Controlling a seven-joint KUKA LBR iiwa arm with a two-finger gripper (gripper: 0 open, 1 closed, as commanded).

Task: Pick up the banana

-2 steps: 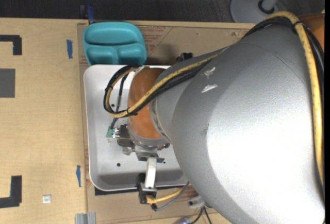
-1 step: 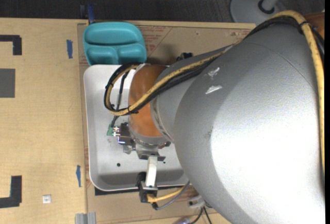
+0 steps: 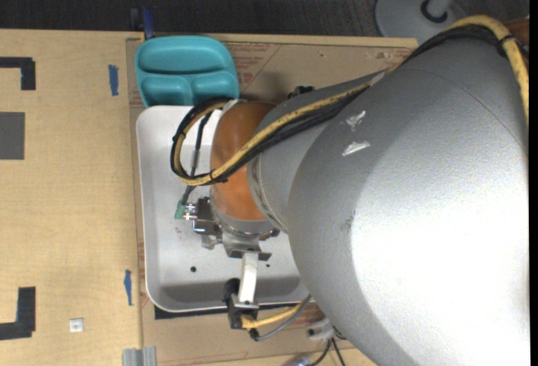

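Hovering arm [image 3: 403, 188] over white bin [image 3: 160, 213]; we can't tell the gripper's state. We expect the banana is light, curved, bruisable: grip mid-body.

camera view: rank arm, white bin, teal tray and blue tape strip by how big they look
1. arm, though it is nearest the camera
2. white bin, partly hidden by the arm
3. teal tray
4. blue tape strip
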